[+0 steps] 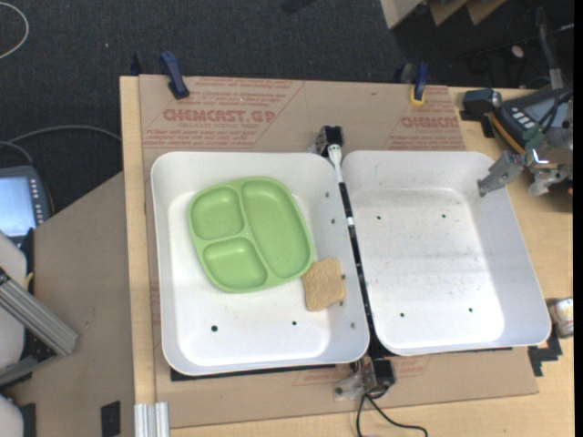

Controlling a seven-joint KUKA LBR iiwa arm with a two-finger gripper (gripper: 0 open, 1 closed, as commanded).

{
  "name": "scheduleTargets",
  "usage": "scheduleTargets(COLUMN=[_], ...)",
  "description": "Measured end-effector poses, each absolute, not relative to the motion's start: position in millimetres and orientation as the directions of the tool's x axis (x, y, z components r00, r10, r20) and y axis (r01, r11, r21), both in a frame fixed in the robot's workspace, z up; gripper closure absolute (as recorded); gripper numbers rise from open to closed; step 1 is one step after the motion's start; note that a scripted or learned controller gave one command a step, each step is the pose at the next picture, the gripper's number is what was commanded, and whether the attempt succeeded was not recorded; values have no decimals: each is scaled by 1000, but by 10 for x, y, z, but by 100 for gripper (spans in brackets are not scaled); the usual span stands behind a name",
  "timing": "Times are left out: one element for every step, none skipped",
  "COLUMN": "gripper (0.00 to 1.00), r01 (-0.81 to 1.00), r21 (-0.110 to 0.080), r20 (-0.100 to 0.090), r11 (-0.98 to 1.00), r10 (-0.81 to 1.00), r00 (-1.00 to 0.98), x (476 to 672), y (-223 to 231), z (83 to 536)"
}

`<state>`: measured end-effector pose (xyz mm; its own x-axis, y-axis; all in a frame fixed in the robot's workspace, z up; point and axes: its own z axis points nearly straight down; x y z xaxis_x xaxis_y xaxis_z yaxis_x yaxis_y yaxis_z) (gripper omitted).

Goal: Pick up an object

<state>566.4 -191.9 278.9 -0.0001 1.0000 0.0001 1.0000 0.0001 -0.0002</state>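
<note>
- Camera view: gripper (499, 175) sits at the far right rim of the right bin (437, 335), up near its back corner. Only a grey finger-like piece pokes over the rim; can't tell whether it's wide or narrow, and nothing is visibly in it.
- Wrist and cabling are bunched directly behind the tool, off the bin edge.
- Right bin under and just left of the tool has no pickable object in it, just speckled floor.
- Across the centre divider, well apart from the tool: left bin (182, 335) holds the candidates.
- Tan sponge (323, 284) is the nearest candidate, lying flat by the divider, touching or just overlapping the lower right edge of the green divided plate (249, 233).
- Plate sits further left again, flat, three compartments up.
- Step, as I read it: pre-approach. No target engaged, pick not started.
- Next move needs a long traverse left and toward the front of the bench, over the divider, then descend on the sponge.
- Sponge looks the easier grasp: small and soft. Plate is broad and low, so only a rim pinch would work.
- Risk: fingers clipping the plate edge beside the sponge.
</note>
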Motion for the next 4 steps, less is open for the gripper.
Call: scheduleTargets(gripper=[0, 0, 100, 100], r01=[1000, 1000, 1000, 1000], r21=[15, 21, 7, -13], r20=[-4, -3, -3, 3], r11=[1, 7, 1, 13], r10=[1000, 1000, 1000, 1000], r00=[-1, -7, -1, -13], x=[4889, 4795, 4802, 4787], y=[-1717, -1196, -1222, 14], z=[4035, 5451, 5467, 4411])
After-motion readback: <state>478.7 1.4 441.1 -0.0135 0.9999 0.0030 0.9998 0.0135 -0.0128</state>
